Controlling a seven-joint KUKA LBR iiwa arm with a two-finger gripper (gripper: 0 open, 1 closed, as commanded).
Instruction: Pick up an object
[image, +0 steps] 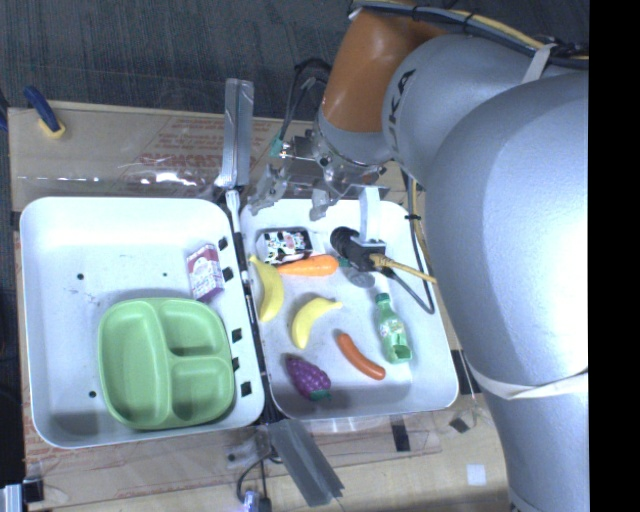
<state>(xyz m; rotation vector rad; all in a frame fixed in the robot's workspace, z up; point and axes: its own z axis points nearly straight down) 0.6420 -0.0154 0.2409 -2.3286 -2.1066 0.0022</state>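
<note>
Left bin (40, 300): a glossy green divided tray (165, 362) and a small red packet (204, 271). Right bin (430, 385): two smooth curved bananas (268, 290), an orange carrot (310, 266), a sausage (360, 356), knobbly purple grapes (309, 377). The gripper (296, 198) hangs spread, holding nothing, above that bin's far edge.

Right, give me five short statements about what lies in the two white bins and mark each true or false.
1. The green plastic divided tray lies in the left bin. True.
2. The small red carton lies in the right bin. False: it lies in the left bin, just above the green tray.
3. The orange toy carrot lies above the two yellow toy bananas in the picture. True.
4. The purple toy grape bunch sits at the right bin's far edge. False: it sits near the near edge.
5. The green plastic bottle lies in the left bin. False: it lies in the right bin.
</note>
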